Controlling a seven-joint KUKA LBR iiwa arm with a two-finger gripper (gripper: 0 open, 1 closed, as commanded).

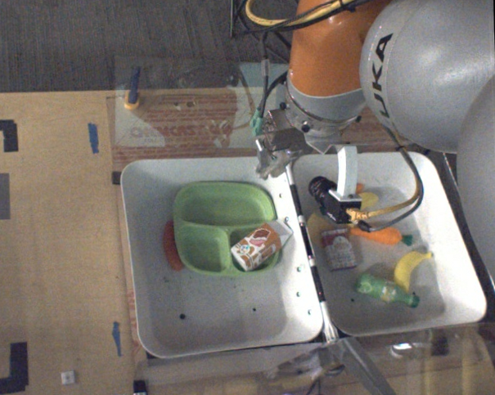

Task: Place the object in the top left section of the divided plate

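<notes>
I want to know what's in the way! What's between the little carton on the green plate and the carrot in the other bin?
In the camera view, between the carton and the carrot run the two bins' touching rims, then a small flat packet.

Robotics lab: taped bench [53, 242], bins [154, 319]

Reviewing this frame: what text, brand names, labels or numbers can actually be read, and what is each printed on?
"KUKA": dark letters on the grey arm, partly cut off by its curve.
Carton in the green divided plate: printed pictures, wording too small to read.
Small packet in the right bin: printing too blurred to read.
Green bottle: label unreadable.
</notes>
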